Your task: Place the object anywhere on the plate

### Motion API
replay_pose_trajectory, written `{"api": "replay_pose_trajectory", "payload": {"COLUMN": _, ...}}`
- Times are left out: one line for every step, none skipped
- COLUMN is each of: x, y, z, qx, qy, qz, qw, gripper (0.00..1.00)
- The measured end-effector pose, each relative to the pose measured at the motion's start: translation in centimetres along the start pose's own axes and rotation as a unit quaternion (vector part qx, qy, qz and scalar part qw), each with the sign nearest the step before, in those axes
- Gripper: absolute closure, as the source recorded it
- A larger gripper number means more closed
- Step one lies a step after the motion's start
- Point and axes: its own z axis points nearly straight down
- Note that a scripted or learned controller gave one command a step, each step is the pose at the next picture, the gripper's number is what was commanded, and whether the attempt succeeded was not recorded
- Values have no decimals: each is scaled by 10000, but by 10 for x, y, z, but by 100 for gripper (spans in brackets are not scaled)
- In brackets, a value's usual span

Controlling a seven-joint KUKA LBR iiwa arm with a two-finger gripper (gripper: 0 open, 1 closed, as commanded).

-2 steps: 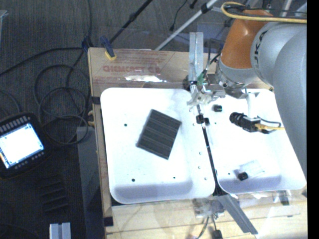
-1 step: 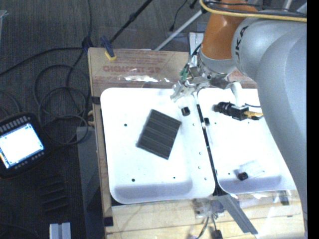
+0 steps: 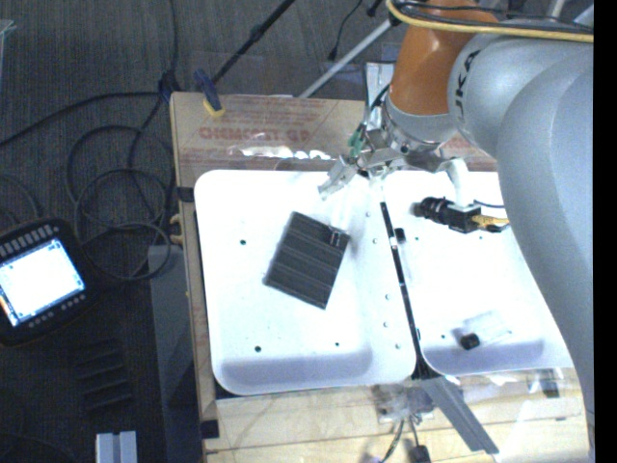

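A dark grey ribbed plate (image 3: 307, 259) lies tilted in the left bin (image 3: 231, 355), right of its middle. A small black object (image 3: 469, 340) rests near the front of the right bin (image 3: 501, 278), beside a pale translucent piece (image 3: 494, 324). My gripper (image 3: 335, 181) hangs over the far right corner of the left bin, just beyond the plate's upper corner and far from the small black object. I see nothing held in it.
The raised divider (image 3: 397, 258) between the two bins runs front to back just right of the gripper. The arm's grey body (image 3: 549, 162) covers the right bin's far right side. Bare wood bench (image 3: 260, 123) lies behind the bins.
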Motion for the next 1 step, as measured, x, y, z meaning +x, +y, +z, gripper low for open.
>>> {"api": "replay_pose_trajectory", "payload": {"x": 69, "y": -24, "z": -43, "qx": -10, "qy": 14, "qz": -2002, "qw": 9798, "gripper": 0}}
